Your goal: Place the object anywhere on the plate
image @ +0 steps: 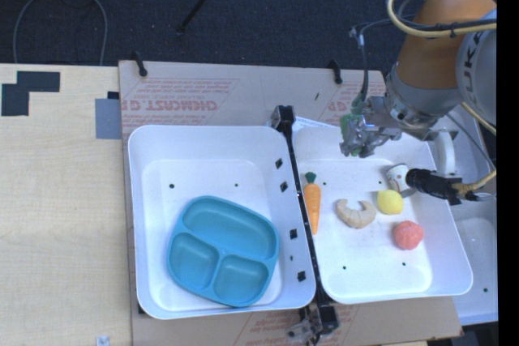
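The claw (359,140) hangs over the far left part of the right bin (381,273), close to that bin's back wall. From this slanted view we cannot tell if the claw is open or closed. The grey arm with its orange band (444,28) comes to it from the right and from behind.

All the toy foods lie on the floor of the right bin, on the near side of the claw. The toy carrot (311,205) is to the near left of the claw. It lies along the black divider (292,174) between the two bins, just beside it, with its green top pointing away from us. The beige curved piece (355,212), which looks like a croissant or a cashew, lies almost straight in front of the claw, near the carrot but apart from it. The yellow lemon (390,202) is to the near right of the claw, just beside the beige piece. The red round fruit (408,235) is farther to the near right, close to the lemon but not touching it.

The blue plate (223,249), which has three compartments, is well to the left of the claw and nearer to us. It lies in the near part of the left bin (154,174), on the other side of the divider. Both bins stand on a sheet of cardboard (211,97).
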Controlling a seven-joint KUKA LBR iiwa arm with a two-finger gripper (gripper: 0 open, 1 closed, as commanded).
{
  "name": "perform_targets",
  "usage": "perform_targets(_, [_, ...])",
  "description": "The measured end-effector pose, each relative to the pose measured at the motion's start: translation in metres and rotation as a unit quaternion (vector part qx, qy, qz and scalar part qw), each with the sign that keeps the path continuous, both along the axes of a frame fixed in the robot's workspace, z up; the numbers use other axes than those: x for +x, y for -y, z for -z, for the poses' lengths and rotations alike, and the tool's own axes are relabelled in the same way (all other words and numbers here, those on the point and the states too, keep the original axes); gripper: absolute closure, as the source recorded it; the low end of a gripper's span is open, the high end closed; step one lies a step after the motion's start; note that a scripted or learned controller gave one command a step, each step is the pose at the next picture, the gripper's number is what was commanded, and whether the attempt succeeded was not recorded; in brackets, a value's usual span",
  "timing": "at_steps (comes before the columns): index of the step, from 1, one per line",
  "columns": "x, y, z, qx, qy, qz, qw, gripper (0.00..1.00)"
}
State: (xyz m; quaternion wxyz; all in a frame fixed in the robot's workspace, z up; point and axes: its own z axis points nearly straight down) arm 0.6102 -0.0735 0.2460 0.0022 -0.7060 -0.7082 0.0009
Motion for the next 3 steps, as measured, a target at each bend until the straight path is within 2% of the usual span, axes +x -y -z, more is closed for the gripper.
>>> perform_targets(3, [-0.055,-0.144,-0.006,-0.0006,-0.001,0.0,1.0,1.0])
